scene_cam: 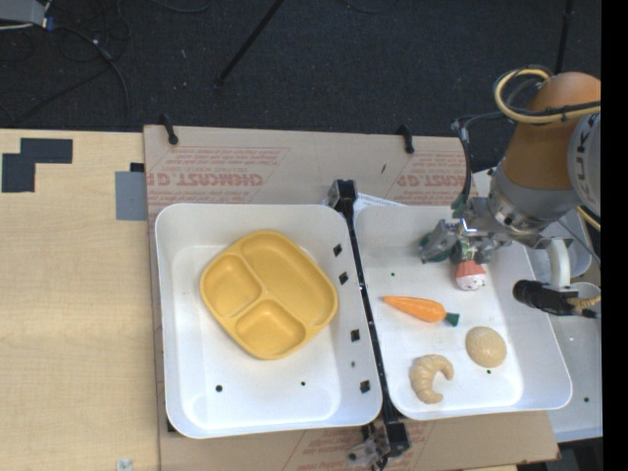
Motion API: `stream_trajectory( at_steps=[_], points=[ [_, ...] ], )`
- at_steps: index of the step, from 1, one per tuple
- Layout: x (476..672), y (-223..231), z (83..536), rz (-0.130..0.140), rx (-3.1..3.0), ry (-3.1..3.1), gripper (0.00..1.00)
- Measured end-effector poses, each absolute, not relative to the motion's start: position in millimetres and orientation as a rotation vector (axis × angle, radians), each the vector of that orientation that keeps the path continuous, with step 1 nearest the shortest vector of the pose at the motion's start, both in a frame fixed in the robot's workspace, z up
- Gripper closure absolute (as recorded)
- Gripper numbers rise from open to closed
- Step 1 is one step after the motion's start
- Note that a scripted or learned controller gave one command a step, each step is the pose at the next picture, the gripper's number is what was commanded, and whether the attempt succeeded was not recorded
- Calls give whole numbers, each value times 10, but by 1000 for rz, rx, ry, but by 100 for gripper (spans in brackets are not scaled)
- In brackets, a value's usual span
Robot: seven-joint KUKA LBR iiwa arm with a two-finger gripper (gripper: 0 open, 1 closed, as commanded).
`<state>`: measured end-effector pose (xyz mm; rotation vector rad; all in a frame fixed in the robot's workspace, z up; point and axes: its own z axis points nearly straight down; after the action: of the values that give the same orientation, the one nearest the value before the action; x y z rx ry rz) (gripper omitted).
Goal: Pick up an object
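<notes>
The left bin (186, 361) holds a yellow divided plate (268, 293). In the right bin (545, 376), the gripper (457, 240) hovers over the far end, whether spread or closed I cannot tell, just beside a small red-and-white toy (471, 275). Nearer lie a carrot (420, 309), croissant (431, 377) and round bun (486, 346).

open floor left of carrot (416, 308), croissant (431, 377) and bun (486, 346) crowding right bin's (392, 391) front
</notes>
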<state>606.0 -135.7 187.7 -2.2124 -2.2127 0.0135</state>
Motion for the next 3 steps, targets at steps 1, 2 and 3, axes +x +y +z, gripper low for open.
stream_trajectory(
  at_steps=[1, 2, 3],
  points=[
    [6041, -1442, 1236, 14, -2213, -2212, 0],
    [6041, -1441, 845, 6, -2216, -2217, 0],
    [6049, -1446, 923, 7, -2216, -2213, 100]
  ],
)
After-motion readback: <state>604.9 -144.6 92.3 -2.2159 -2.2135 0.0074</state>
